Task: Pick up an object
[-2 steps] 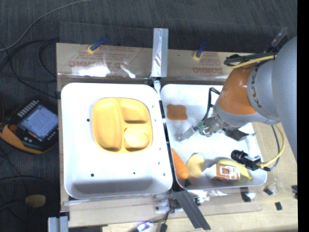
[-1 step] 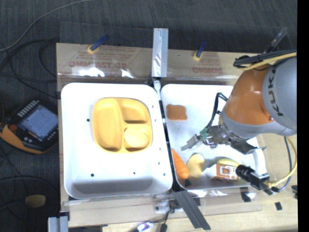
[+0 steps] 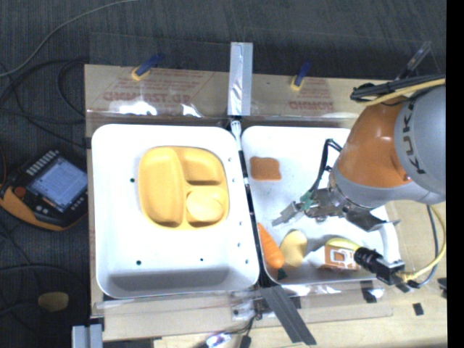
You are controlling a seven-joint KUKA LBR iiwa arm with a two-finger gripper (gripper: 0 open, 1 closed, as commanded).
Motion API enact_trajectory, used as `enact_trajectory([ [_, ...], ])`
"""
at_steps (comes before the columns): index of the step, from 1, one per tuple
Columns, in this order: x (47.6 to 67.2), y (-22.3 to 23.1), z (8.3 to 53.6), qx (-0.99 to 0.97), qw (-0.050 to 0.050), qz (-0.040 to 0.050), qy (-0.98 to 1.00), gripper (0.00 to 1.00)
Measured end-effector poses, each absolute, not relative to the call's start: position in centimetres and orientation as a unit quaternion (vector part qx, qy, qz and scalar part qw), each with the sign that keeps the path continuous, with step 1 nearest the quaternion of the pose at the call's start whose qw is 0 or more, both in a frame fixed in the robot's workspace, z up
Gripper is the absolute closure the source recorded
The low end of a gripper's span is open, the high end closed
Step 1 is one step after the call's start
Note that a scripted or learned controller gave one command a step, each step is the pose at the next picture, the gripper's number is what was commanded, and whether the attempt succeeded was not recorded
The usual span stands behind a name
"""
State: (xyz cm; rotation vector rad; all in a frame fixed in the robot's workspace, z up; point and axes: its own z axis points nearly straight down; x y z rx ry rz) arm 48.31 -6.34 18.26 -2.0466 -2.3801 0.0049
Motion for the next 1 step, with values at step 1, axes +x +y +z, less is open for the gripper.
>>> enact_trajectory([
  [1, 48.68, -10.31, 9.17, -0.613, -0.006, -0.0010, -0.790, 0.00],
])
